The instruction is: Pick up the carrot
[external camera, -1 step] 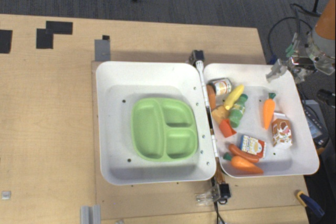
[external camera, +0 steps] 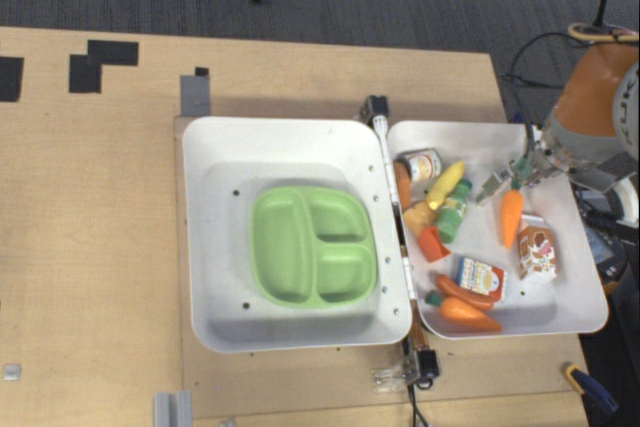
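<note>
While gripper (external camera: 507, 177) hovers, carton (external camera: 537, 252) flanks carrot (external camera: 511, 216).

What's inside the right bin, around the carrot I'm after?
In the right bin, the carrot lies just below the gripper, apart from a carton. Leftward is a pile: can, yellow piece, green bottle. Another carrot lies at the front. What the pile covers is hidden.
</note>
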You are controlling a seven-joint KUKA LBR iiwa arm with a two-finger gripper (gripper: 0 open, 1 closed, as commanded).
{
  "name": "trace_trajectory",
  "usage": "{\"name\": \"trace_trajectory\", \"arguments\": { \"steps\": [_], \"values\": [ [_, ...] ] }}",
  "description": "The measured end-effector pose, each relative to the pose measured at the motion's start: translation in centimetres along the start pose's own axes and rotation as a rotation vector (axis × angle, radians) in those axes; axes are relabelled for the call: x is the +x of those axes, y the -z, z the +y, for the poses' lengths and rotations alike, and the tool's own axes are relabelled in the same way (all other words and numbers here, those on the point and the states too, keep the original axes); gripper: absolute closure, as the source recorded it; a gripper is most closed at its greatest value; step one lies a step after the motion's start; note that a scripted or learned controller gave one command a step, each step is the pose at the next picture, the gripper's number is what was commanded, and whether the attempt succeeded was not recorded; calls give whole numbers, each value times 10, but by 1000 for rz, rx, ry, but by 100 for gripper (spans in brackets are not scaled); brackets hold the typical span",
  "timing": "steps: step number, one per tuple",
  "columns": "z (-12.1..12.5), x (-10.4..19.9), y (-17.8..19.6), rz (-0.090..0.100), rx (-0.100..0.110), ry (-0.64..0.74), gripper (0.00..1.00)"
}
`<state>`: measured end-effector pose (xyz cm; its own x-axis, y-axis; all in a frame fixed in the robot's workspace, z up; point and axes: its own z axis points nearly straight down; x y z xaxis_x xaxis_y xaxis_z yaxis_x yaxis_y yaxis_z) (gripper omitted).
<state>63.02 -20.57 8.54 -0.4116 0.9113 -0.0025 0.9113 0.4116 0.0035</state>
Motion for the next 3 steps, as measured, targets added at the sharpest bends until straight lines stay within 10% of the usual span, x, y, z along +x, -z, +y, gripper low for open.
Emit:
{"name": "trace_trajectory", "arguments": {
  "steps": [1,2,3],
  "values": [
    [2,0,11,-3,-4,2,100],
    [2,0,11,-3,-4,2,0],
    [-1,44,0,0,-1,130,0]
  ]
}}
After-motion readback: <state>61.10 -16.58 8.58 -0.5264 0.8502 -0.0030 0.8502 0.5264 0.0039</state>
